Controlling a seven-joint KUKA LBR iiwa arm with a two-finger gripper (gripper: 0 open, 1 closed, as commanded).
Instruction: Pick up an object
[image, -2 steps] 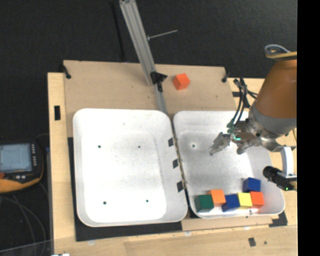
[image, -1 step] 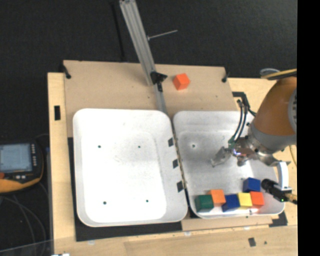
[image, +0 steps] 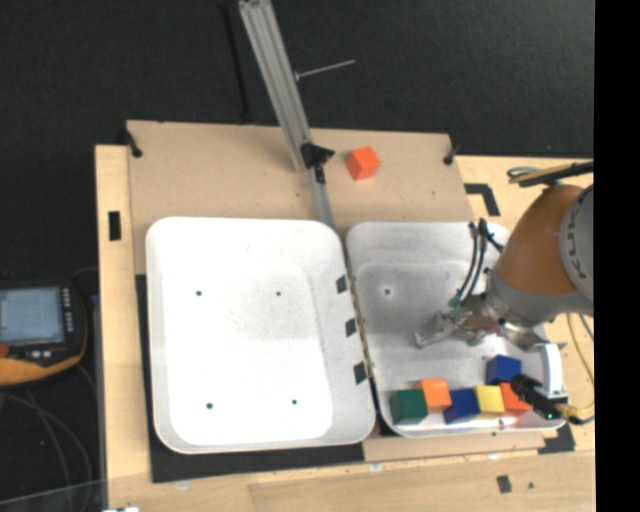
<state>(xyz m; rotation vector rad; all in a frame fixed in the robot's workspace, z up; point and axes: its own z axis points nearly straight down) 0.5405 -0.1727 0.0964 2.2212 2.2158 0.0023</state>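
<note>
Two-finger gripper (image: 440, 333) over middle of right shallow white bin (image: 400, 250), grip state unclear. Coloured cube blocks (image: 455, 400) crowd near edge; far half open.

Two bins side by side on the bench (image: 115, 300), blocks (image: 462, 398) lined up along the right bin's (image: 400, 260) near edge, lone cube (image: 363, 163) behind both.

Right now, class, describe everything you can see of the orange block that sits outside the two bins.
The orange block is a small cube with a plain, matte, evenly coloured surface, lit brighter on top than on its sides. It rests on the brown board behind the bins, beside the slanted metal rail without touching it. It stands alone, turned slightly askew to the board's edge, well apart from the gripper.
</note>
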